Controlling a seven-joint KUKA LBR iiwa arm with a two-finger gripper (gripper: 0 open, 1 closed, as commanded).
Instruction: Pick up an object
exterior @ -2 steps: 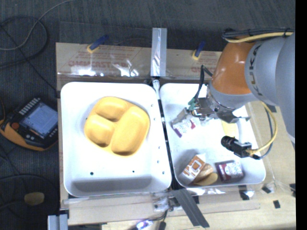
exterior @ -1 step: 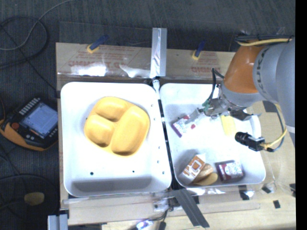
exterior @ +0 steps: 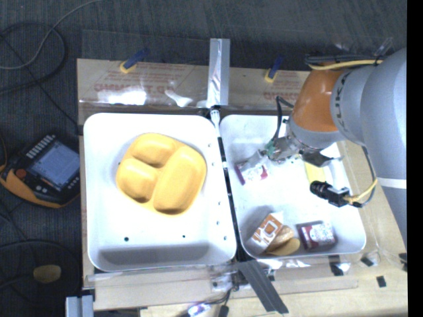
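Right of centre, gripper (exterior: 269, 152) low in right bin (exterior: 353, 240), finger state hard to tell, small packet (exterior: 254, 172) just beside, brown carton (exterior: 266, 231) and dark packet (exterior: 316, 234) below, yellow bun-shaped lump (exterior: 160, 172) in left bin (exterior: 99, 197).

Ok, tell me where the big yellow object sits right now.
The big yellow object lies in the middle of the left bin, across the divider from the gripper, which is over the right bin.

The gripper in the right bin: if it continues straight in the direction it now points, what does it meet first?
The gripper points down and to the view's left, toward the small pink and white packet lying on the right bin floor. That packet probably comes first, though depth is hard to judge from above.
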